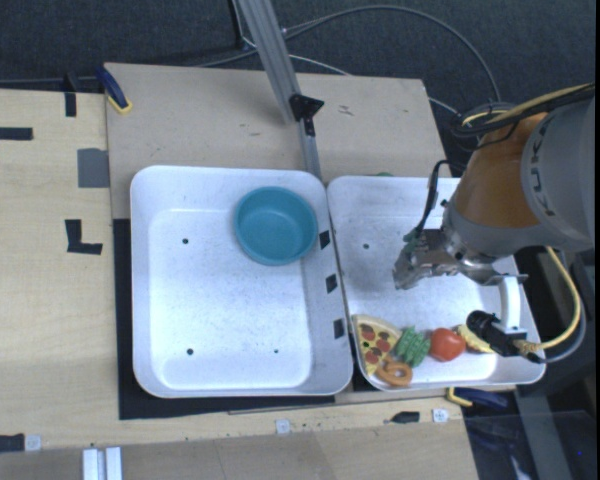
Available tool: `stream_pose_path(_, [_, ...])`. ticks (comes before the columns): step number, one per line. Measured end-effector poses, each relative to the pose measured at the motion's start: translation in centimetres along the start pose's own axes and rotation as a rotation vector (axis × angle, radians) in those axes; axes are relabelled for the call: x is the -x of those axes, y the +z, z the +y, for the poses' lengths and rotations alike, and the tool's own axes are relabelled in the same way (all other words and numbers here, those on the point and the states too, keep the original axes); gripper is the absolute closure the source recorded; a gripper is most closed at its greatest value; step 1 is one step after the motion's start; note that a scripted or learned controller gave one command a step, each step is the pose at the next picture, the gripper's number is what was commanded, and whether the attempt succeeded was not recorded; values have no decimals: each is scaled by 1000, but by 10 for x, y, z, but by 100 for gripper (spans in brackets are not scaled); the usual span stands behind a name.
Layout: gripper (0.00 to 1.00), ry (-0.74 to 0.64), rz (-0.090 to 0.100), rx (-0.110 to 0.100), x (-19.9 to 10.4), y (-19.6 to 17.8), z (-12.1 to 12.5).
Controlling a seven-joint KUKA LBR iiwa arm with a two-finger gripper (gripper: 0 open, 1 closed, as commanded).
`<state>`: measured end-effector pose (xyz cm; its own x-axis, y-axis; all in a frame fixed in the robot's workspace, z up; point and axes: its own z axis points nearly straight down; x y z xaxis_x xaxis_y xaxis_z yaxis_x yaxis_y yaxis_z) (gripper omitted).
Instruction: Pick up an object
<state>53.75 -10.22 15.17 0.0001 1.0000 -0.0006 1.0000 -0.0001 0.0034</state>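
Over right bin (380,208) | arm (510,183) reaching down (from right) | jaws' state: cannot tell

Arm (520,183) bent low, gripper (412,268) pointing down

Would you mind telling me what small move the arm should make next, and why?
Probably shift the gripper toward the near edge of the right bin and lower it: the pizza slice, green toy and tomato all lie there, while the gripper sits above bare floor.
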Motion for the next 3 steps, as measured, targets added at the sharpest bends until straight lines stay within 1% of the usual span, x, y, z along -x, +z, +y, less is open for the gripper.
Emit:
stream_pose_path(1, [100, 0, 0, 1, 5, -61, 0])
stream_pose_path(2, [100, 0, 0, 0, 8, -107, 8])
stream_pose_path(3, [100, -4, 1, -4, -30, -100, 29])
